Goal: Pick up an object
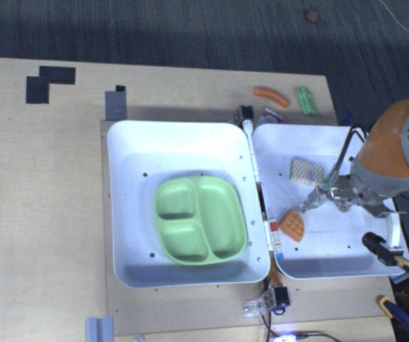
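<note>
— Where is everything, from the right bin?

— I see the gripper low over its middle, whether open I cannot tell. The orange waffle piece lies just beside it, toward the green tray.

Smooth matt white plastic bins before me, green divided plate of smooth plastic, tabletop of pale matt wood, my wrist band glossy orange.
</note>
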Robot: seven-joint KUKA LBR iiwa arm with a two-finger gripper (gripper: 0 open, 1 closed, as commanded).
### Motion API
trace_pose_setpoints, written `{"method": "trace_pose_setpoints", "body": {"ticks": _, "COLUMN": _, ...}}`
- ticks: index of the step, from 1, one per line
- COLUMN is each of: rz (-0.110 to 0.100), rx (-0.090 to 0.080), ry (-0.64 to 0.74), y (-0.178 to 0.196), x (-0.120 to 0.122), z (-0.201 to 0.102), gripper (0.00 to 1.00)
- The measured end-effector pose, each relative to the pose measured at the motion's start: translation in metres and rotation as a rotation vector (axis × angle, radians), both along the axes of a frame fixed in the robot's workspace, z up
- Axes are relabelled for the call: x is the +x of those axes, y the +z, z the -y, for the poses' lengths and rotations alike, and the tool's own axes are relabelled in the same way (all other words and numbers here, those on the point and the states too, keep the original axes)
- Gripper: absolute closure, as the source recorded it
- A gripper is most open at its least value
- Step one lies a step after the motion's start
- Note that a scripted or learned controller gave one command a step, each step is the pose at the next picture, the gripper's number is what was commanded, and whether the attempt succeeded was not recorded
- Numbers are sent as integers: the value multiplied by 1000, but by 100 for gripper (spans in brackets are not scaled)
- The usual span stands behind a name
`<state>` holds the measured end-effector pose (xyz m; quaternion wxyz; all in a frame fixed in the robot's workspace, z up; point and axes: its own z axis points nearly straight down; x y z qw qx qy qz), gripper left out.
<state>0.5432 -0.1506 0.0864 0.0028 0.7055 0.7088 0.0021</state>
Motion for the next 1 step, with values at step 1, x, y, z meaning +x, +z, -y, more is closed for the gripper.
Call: {"method": "trace_pose_setpoints", "body": {"ticks": 1, "rz": 7, "rx": -1, "ry": 4, "y": 12, "x": 2, "z": 0, "gripper": 100}}
